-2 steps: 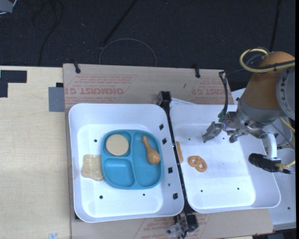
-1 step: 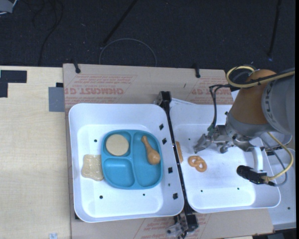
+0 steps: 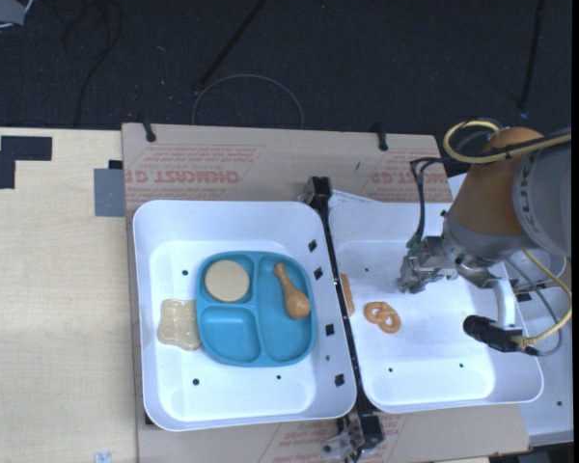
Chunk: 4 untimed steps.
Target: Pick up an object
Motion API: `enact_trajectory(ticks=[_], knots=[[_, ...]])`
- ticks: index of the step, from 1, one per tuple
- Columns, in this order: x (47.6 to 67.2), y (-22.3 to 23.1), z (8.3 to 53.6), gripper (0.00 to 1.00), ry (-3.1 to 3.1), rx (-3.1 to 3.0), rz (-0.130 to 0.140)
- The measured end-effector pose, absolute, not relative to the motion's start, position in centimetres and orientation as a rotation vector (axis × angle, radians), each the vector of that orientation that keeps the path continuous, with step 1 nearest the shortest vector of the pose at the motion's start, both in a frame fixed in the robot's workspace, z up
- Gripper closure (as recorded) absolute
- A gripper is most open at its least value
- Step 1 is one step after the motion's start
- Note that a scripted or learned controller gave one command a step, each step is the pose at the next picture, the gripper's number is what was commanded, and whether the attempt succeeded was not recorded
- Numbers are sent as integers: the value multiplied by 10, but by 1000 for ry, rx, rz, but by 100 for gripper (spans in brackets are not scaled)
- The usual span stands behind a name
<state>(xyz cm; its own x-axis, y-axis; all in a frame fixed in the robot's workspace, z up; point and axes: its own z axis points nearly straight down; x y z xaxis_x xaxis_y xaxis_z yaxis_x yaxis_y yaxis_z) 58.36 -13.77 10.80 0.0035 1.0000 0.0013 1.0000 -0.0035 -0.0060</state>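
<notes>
Reaching in: the grey arm (image 3: pixel 521 201) with its orange band enters from the right of the camera view and bends down over the right bin.
Gripper: the gripper (image 3: pixel 417 274) hangs above the far left part of the right bin (image 3: pixel 463 379), its metal tip pointing toward the divider between the bins.
Gripper state: cannot tell; the tip is too small and dark to show how it stands, and nothing is visibly held in it.
Pretzel: a small brown pretzel (image 3: pixel 382 315) lies on the floor of the right bin, just below and to the left of the gripper, apart from it.
Slim tan piece: a narrow tan object (image 3: pixel 347 295) rests at the left wall of the right bin, near the pretzel; what it is cannot be made out.
Left bin: the left bin (image 3: pixel 174 394) holds a blue divided tray (image 3: pixel 234 343).
Tray contents: a round tan cookie (image 3: pixel 226 280) sits in the upper left compartment, and a brown drumstick (image 3: pixel 292 291) lies in the right compartment.
Beside the tray: a pale yellowish piece (image 3: pixel 179 324) lies on the bin floor, touching the tray's left edge.
Bench: both bins sit on a cardboard sheet (image 3: pixel 270 167) on the wooden bench (image 3: pixel 48 307).
</notes>
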Motion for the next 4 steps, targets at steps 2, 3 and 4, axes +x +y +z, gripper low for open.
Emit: enact_trajectory(ticks=[2, 3, 4], knots=[[587, -137, 195, 100, -2224, -2221, -2], [582, -145, 254, 100, -2224, -2224, -3], [584, -89, 257, 100, -2224, -2214, 0]])
